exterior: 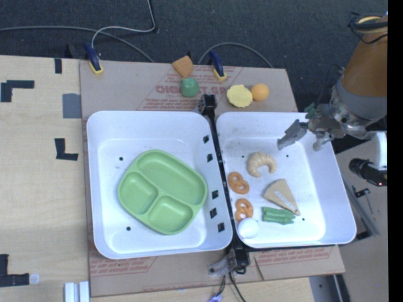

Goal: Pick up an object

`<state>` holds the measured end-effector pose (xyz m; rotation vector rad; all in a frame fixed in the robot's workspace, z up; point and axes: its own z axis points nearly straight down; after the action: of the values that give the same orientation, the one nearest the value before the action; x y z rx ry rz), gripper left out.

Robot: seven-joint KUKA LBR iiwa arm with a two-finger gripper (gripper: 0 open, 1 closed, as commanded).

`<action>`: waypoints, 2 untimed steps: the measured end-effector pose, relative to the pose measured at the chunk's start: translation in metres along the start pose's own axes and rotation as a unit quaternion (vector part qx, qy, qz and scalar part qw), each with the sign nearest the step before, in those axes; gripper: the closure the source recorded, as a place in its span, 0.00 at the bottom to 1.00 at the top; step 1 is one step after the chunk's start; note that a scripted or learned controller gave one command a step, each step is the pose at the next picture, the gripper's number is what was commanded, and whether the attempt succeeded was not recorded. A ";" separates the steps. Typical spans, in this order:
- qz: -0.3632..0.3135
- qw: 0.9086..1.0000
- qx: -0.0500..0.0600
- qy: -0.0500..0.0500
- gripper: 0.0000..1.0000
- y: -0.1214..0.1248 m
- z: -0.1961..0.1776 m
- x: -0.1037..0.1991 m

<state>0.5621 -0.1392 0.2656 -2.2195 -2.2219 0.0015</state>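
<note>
The right bin [327, 187] holds a tan croissant [261, 163], two orange pretzels [238, 182] [244, 207], a beige wedge [281, 195], a green pod [278, 216] and a white egg [248, 229]. My gripper [306, 136] hangs over the bin's far right part, its two grey fingers spread open with nothing between them. It is up and to the right of the croissant, apart from it.
The left bin [101, 168] holds a green divided plate [162, 190]. Behind the bins on the cardboard lie an orange block [182, 65], a green ball [189, 88], a yellow fruit [239, 95] and an orange [260, 92]. Cables and blue clamps [94, 60] run along the back.
</note>
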 end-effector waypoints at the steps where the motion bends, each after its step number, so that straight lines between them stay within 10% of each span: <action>1: 0.000 1.000 0.002 0.000 0.00 0.053 0.114 0.022; 2: 0.001 1.000 -0.008 -0.004 0.00 0.050 0.173 0.034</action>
<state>0.6116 -0.1052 0.0921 -2.2336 -2.2313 -0.0067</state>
